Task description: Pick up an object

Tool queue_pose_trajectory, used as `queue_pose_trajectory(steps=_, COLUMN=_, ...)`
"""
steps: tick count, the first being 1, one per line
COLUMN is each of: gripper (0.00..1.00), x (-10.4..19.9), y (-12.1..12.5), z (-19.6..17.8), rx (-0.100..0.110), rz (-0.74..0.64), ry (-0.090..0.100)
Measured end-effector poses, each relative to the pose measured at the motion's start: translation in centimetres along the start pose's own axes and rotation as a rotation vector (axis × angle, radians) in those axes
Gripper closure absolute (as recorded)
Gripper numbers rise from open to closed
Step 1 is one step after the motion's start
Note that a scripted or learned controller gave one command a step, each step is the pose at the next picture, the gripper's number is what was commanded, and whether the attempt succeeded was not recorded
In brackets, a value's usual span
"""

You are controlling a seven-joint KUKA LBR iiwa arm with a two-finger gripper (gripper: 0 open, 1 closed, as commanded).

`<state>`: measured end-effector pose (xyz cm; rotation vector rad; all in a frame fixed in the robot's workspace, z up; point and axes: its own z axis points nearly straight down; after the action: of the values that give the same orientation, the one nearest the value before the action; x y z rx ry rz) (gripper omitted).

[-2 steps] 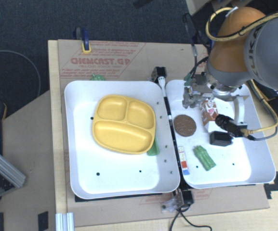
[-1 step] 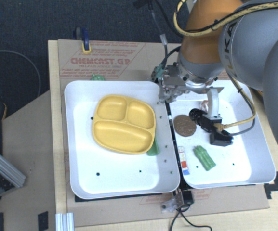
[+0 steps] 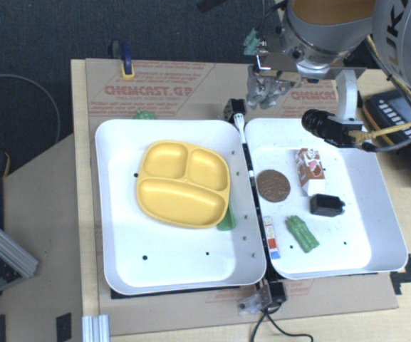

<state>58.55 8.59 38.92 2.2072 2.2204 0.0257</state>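
Note:
My gripper (image 3: 265,95) hangs high behind the far edge of the bins, over the cardboard near where the two bins meet, with nothing seen in it. The right bin (image 3: 376,212) holds a brown round disc (image 3: 273,185), a red and white packet (image 3: 309,168), a small black block (image 3: 326,205), a green ribbed piece (image 3: 302,234) and a thin red, white and blue stick (image 3: 270,237) by its left wall. In the left bin (image 3: 120,234) lies a yellow divided plate (image 3: 184,184), and a green item (image 3: 226,221) peeks out from under its right edge.
A black cylinder on a white bracket (image 3: 330,127) juts over the right bin's far edge. A yellow and blue clamp (image 3: 126,61) grips the cardboard's far left edge. A small green scrap (image 3: 144,114) lies just behind the left bin.

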Motion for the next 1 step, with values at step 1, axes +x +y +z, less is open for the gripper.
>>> queue_pose_trajectory(steps=1, gripper=1.00, x=-8.92, y=-5.44, z=8.03, rx=0.030, rz=0.016, ry=-0.006)
